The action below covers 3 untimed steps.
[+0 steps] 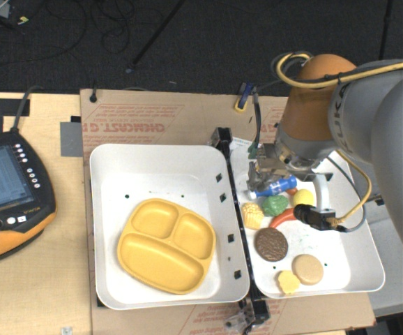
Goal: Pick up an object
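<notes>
Pincer [265, 176] (grip state impossible to tell) over one blue piece [282, 185], beside one green piece [274, 204], one brown disc [271, 244].

Toy food [275, 205] crowded beneath claw [261, 180]

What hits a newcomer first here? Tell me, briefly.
The yellow tray with three compartments, lying alone in the left bin. Then the arm reaching in from the right, its gripper down over a cluster of toy food in the right bin. A handheld screen sits at the far left.
</notes>
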### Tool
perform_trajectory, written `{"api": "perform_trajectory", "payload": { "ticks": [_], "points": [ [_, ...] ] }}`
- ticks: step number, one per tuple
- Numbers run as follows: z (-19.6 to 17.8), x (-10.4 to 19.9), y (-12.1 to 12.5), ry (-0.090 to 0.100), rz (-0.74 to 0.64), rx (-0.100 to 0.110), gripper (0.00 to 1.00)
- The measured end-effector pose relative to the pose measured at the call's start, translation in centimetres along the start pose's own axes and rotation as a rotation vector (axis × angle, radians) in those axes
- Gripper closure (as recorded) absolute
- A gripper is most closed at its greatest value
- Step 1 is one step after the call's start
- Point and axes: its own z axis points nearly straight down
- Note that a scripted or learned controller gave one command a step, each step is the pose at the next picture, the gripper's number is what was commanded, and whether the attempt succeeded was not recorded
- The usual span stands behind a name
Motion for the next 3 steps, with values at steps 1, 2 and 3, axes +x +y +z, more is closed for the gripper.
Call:
{"api": "perform_trajectory", "payload": {
  "ticks": [1, 2, 3],
  "points": [
    [-7.8, -3.9, 4.0, -0.002, -0.001, -0.021, 1.0],
    [-7.3, -3.8, 3.7, 0.002, -0.003, -0.012, 0.0],
    [-0.5, -2.6, -2.7, 0.004, 0.002, 0.0, 0.0]
  ]
}}
